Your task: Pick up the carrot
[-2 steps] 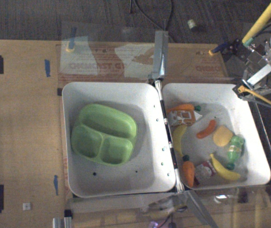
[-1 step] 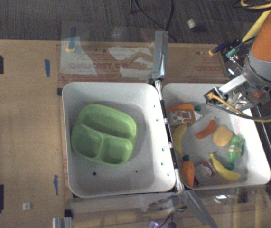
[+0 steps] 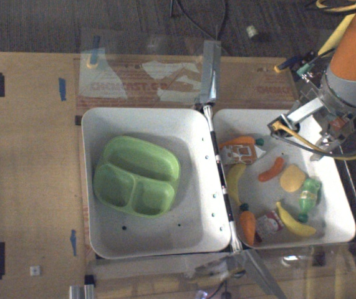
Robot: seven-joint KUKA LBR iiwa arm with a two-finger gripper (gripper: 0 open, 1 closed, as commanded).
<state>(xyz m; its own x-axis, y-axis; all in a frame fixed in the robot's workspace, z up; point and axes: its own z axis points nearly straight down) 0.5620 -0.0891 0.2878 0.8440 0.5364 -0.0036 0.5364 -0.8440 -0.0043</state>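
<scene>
The short orange carrot with a dark green top (image 3: 247, 225) lay at the near-left corner of the right white bin (image 3: 346, 229), beside a yellow banana (image 3: 234, 182) and a red-and-white packet (image 3: 269, 223) whose print was too small to read. The gripper (image 3: 327, 139) hung over the bin's far right side; whether it was clenched or released could not be told

The two bins, left (image 3: 96, 229) and right (image 3: 346, 226), look like smooth white plastic with a dull sheen. The green tray (image 3: 137, 174) in the left bin is glossy moulded plastic. The carrot (image 3: 247, 227) near the right bin's near edge looks like smooth orange plastic, the banana (image 3: 295, 222) beside it likewise, in yellow. The bench (image 3: 28, 185) is matt brown board, like cardboard.
</scene>
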